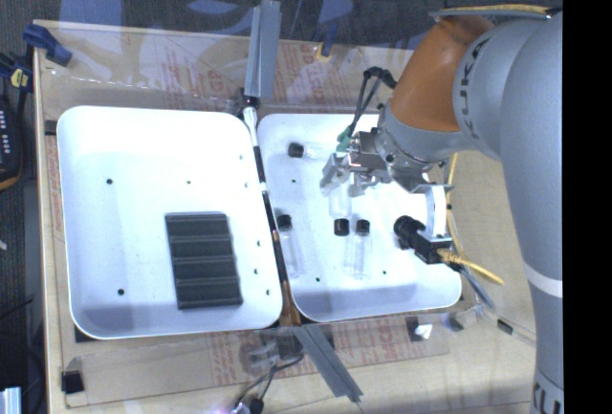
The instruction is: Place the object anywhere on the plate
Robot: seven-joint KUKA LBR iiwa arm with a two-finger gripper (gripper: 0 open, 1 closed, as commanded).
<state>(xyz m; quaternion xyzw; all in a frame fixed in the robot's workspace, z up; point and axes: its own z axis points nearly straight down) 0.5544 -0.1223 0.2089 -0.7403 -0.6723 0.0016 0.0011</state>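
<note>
The plate (203, 259) is a dark ribbed rectangle lying in the lower middle of the left white bin (86, 144). Several clear vials with black caps lie in the right bin (316, 307): one near the top left (295, 151), one by the left wall (285, 225), and two side by side in the middle (362, 228). My gripper (346, 175) hangs over the right bin, just above the middle pair of vials and far to the right of the plate. Glare and the wrist hide what is under it.
A metal divider bar (260, 49) runs between the bins at the back. The grey arm with its orange band (435, 77) covers the right bin's upper right. A black fitting (413, 236) on the wrist sits over the bin's right side.
</note>
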